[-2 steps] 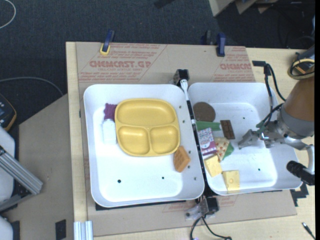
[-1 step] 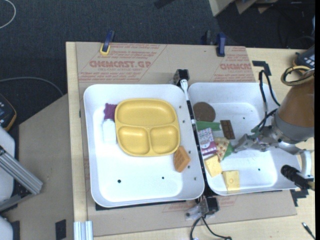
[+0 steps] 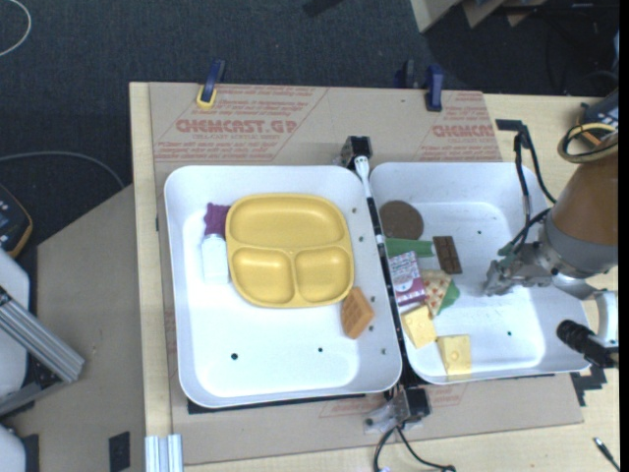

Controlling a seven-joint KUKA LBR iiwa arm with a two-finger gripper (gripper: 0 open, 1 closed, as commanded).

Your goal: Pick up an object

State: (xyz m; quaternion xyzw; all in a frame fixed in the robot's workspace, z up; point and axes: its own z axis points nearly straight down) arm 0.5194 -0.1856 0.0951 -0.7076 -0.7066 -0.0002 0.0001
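While dark carpet surrounds it, the desk [image 3: 147, 264] carries a printed cardboard sheet [image 3: 295, 116] and two white bins. A yellow divided tray [image 3: 290, 247] fills much of the left bin [image 3: 285, 362]. Along the right bin's [image 3: 511, 347] left side lie a brown disc [image 3: 401, 220], a chocolate bar [image 3: 447, 254], and yellow cheese wedges [image 3: 454, 352]. Its grip unreadable, the tool [image 3: 503, 276] hovers beside them, touching nothing visibly.

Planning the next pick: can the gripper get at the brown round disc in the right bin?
Probably yes. The brown disc lies flat and uncovered near the right bin's far-left corner; the gripper hangs in the same bin.
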